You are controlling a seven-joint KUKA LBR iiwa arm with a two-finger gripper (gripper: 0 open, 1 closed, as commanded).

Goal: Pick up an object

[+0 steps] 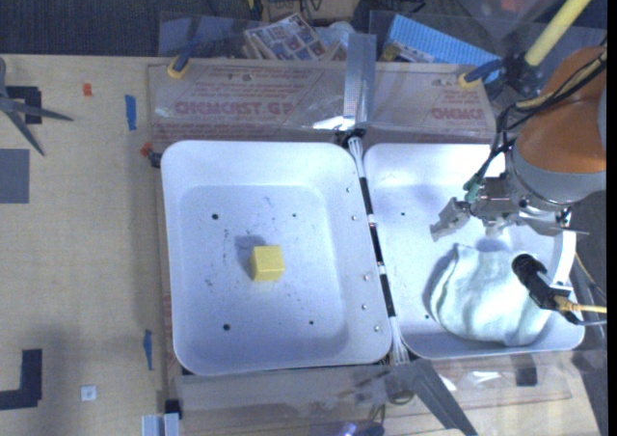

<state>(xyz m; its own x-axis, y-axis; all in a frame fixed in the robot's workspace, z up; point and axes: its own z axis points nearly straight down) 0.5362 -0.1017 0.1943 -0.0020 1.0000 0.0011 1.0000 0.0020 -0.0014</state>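
Observation:
A small yellow cube [267, 262] lies near the middle of the left bin [193, 174]. A crumpled white cloth [482, 299] sits in the near right part of the right bin [405, 183]. My gripper [491, 228] hangs straight over the cloth's upper end, where the fabric rises to a peak just beneath it. The wrist hides where the gripper meets the cloth.
The two white bins share a raised divider [371, 241] down the middle. The grey arm with its orange band [569, 140] reaches in over the right bin's far right corner. Cardboard and clutter [289, 96] lie behind the bins.

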